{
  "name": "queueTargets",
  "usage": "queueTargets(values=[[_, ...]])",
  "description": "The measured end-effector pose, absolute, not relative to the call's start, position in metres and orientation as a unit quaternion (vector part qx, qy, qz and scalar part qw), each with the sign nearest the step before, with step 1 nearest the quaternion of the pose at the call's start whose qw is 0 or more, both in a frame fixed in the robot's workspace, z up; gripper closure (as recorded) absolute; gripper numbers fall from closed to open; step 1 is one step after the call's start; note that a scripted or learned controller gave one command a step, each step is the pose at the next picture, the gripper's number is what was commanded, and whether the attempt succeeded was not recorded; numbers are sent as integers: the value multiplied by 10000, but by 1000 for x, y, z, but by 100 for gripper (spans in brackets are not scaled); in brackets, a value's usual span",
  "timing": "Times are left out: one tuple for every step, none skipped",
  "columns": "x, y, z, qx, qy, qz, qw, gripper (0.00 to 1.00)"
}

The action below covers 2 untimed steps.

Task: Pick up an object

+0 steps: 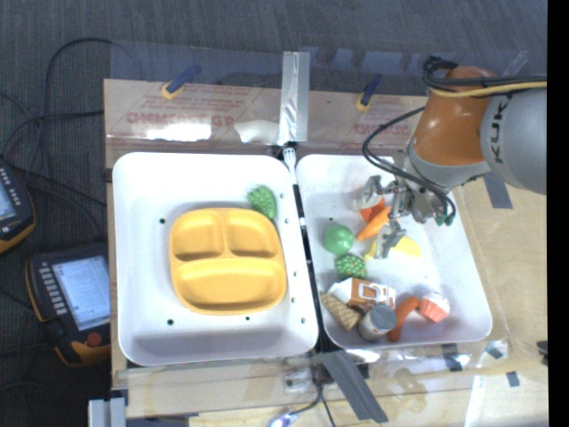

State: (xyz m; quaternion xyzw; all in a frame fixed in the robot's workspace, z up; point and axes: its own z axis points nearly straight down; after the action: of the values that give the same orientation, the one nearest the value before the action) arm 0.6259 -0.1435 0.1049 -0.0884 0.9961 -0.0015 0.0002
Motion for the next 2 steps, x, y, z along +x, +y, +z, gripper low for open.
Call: queueTargets(values=[[621, -119, 90, -870, 9962, -30, 54, 0], [623, -119, 102, -871, 9961, -59, 87, 100]])
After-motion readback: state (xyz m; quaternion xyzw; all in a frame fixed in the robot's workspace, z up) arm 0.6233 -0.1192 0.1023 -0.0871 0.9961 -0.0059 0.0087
